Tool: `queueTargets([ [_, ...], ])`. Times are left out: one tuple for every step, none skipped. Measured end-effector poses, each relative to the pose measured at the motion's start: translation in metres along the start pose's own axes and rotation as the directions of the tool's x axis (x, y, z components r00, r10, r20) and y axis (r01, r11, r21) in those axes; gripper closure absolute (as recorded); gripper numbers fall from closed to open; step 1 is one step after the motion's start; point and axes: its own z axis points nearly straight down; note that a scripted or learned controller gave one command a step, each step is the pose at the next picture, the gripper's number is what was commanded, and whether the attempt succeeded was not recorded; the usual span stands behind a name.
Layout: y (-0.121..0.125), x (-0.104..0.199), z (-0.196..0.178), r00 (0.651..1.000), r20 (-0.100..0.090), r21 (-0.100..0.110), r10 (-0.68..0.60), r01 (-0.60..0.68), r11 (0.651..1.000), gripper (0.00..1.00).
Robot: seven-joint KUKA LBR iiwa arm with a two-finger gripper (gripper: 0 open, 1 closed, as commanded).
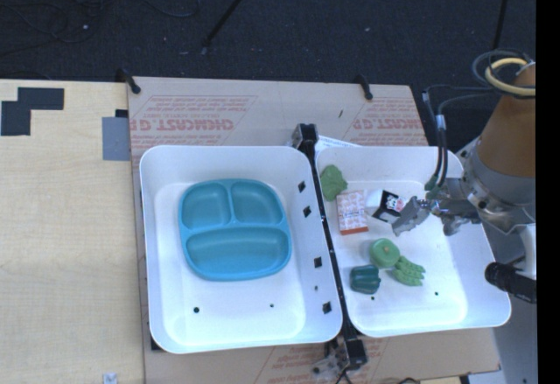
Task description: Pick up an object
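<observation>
The right bin (455, 303) holds several small things: a pale green lump (332, 181), a red-and-white packet (352, 211), a small black-and-white card (388, 203), a round green piece (383, 252), a green spiky toy (409, 270) and a dark teal block (365, 279). My gripper (431, 220) hangs over the right half of this bin, just right of the card. Its two grey fingers (409, 215) are spread apart and open, with nothing between them.
A blue divided plate (234, 227) lies in the left bin (166, 286). A black divider (319, 233) with clips separates the two bins. Cardboard lies under both bins, and cables hang by the arm at the right.
</observation>
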Motion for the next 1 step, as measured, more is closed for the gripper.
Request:
queueTargets([
  [0.0001,-0.0002,-0.0096,1.0,0.0,0.002,-0.001,0.001,1.0,1.0],
])
